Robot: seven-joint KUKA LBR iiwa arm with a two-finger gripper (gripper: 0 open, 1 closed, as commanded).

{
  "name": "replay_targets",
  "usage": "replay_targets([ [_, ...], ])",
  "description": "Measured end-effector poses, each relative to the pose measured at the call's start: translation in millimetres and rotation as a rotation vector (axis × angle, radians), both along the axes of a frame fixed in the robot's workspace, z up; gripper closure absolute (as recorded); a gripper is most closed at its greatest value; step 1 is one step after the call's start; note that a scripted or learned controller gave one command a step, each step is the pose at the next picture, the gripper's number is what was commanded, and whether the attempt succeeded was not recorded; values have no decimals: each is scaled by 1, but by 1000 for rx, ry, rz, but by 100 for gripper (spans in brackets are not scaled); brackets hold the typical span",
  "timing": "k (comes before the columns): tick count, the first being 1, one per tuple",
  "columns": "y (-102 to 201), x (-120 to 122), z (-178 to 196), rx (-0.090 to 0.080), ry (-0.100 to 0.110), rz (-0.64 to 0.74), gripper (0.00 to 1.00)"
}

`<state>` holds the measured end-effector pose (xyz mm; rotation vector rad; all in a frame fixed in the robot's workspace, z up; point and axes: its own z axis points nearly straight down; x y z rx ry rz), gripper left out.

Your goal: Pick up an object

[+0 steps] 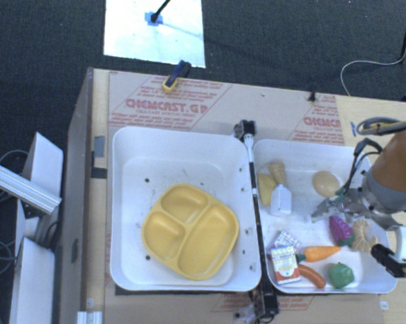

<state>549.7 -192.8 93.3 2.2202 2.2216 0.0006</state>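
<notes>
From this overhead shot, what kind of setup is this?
Probably a robot lab grasping bench, not a kitchen: two white bins on a board, toy food like a carrot and a yellow divided plate, and the arm over the right bin.

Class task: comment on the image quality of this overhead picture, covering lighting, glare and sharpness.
Camera view: even, soft lighting with faint shadows; the white paper sheet on the dark floor is washed out; the whole frame is slightly soft, so the toy food in the right bin lacks fine detail and the arm looks blurred.
</notes>
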Motion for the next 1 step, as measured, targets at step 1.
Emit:
replay_targets([
  [1,0,1,11,-1,-3,1,100],
])
